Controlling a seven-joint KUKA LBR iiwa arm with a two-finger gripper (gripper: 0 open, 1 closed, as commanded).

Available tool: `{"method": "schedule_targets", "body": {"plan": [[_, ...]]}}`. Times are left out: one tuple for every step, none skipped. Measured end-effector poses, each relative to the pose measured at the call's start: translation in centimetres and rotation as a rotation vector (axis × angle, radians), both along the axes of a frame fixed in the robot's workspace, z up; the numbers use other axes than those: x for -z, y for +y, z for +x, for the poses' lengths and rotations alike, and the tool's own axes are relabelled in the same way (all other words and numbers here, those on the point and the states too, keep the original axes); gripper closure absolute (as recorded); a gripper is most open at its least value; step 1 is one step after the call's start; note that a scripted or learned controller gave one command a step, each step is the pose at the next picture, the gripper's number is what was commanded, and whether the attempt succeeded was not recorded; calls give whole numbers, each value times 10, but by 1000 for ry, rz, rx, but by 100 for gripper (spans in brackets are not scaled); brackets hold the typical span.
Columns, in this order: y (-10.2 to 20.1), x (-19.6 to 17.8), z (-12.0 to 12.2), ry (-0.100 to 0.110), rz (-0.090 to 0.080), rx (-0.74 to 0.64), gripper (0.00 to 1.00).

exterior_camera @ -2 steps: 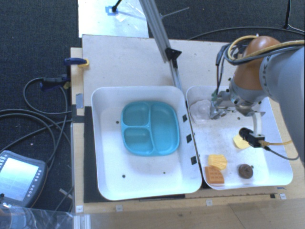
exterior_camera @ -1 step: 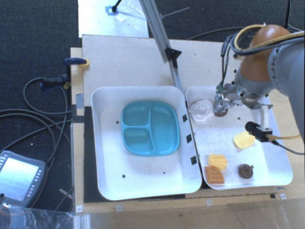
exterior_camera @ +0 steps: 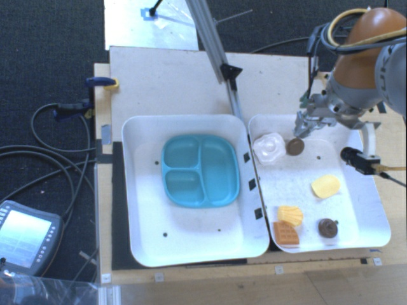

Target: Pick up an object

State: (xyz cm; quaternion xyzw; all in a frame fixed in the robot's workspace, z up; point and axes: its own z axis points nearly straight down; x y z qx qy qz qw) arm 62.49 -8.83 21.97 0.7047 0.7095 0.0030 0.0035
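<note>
Gripper hanging over right bin, at bin's 11 o'clock corner; whether pincer is wide or narrow, cannot tell. Brown round piece lying just at gripper's 7 o'clock, very near fingertips, contact not clear. Clear crumpled piece sitting at 9 o'clock of brown piece. Yellow piece resting near bin middle. Waffle piece, small yellow ridged piece and dark brown piece lying along 6 o'clock side. Blue divided plate sitting in left bin

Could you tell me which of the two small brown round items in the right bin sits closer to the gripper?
The upper brown piece, beside the gripper and clear cup; the other brown one lies at the bin's lower edge.
</note>
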Motion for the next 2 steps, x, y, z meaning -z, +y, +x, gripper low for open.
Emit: {"method": "schedule_targets", "body": {"plan": [[0,-55,2,0,0,0,100],[45,-39,-8,9,2,-3,100]]}}
